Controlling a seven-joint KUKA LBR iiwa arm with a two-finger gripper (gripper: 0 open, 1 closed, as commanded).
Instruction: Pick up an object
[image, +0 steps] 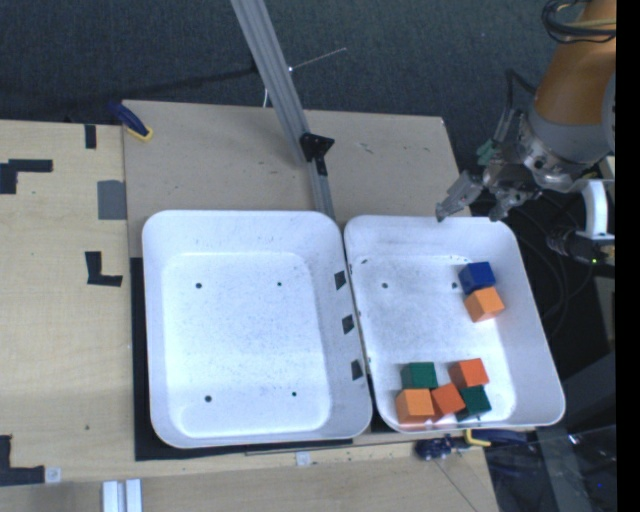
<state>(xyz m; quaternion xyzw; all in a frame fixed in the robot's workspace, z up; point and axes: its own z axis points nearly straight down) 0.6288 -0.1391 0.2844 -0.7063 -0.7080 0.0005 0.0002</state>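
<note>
— Wooden worktop (230, 150) under dark carpet-like flooring, two white bins on it. Where are the things to pick?

— All in the right bin (400, 250). A blue block (477, 274) and an orange block (485, 303) touch each other near its right wall. A cluster sits at the near edge: green block (419, 375), three orange ones, and a dark green one, packed together. The left bin (240, 240) carries no blocks.

— And the tool?

— The tool (478, 194) hangs above the right bin's far right corner, at the rim, with nothing between its fingers. They look spread apart, released.

— So which way does it have to go?

— My judgement: the blue and orange pair is nearest, lying toward the camera from the tool and barely sideways. A short move inward along the right wall, then down, would reach the blue block first. The cluster is well apart, across the whole bin.

— Any risk?

— The pair touches, and the wall is near, so a finger may land on the neighbour.
</note>
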